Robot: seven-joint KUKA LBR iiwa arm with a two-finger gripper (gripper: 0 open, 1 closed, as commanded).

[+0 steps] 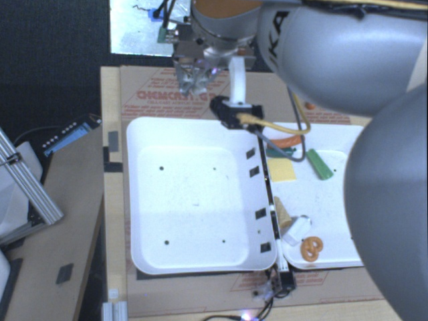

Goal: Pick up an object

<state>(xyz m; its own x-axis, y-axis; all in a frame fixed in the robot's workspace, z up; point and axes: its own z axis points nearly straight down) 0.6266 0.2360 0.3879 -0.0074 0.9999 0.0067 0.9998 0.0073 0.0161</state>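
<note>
- Seen from above: my arm [334, 39], grey w/ an orange band [224, 2], reaches in from the right across the top of the frame and covers the right bin's far right side.
- My fingers [194, 80] hang over the printed cardboard sheet [160, 95], just beyond the far rim of the left bin [144, 246]. They're blurred; can't tell if they're open or closed, and I see nothing between them.
- A yellow cable [287, 131] loops down from my wrist area past a black fitting [231, 112] at the bins' far shared corner.
- All items to pick lie in the right bin [334, 259], well apart from my fingers.
- Far end: an orange piece [287, 141] and a dark green piece [281, 152] touching or nearly so; exact shapes unclear.
- Just beside them, a flat yellow square [282, 171] against the divider side, and a green stick-shaped item [319, 164] lying at a slant to its right.
- Near end: a tan wedge [281, 212] by the divider, a white item [297, 227] just beside it, and an orange pretzel-shaped toy [311, 248] close to the bin's near rim.
- Black clips [254, 172] sit in a row along the left bin's wall where the 2 bins meet.
- Both bins rest on the cardboard sheet on the desk [73, 259]; an aluminium rail [27, 186] and a blue strip [67, 136] lie off to the left.
</note>
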